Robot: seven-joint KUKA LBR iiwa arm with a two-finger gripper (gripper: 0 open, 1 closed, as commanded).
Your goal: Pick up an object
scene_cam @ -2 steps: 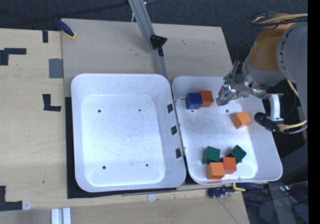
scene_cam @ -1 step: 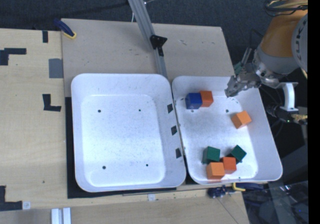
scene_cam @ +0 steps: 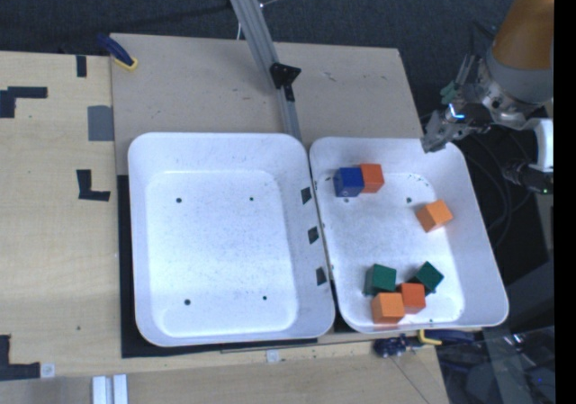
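Observation:
The right bin (scene_cam: 477, 240) holds several small blocks. A blue block (scene_cam: 348, 182) touches an orange-red block (scene_cam: 371, 177) near its back edge. An orange block (scene_cam: 435, 214) lies alone toward the right wall. At the front sit two green blocks (scene_cam: 381, 278) (scene_cam: 429, 276), an orange-red block (scene_cam: 413, 296) and an orange block (scene_cam: 388, 307), bunched together. My gripper (scene_cam: 438, 135) hangs over the bin's back right corner, apart from every block, with nothing seen in it.
The left bin (scene_cam: 144, 213) lies beside the right one. A slanted metal rail (scene_cam: 256, 20) runs down to the gap between the bins. A blue and yellow tool (scene_cam: 117, 51) lies on the bench at the back left.

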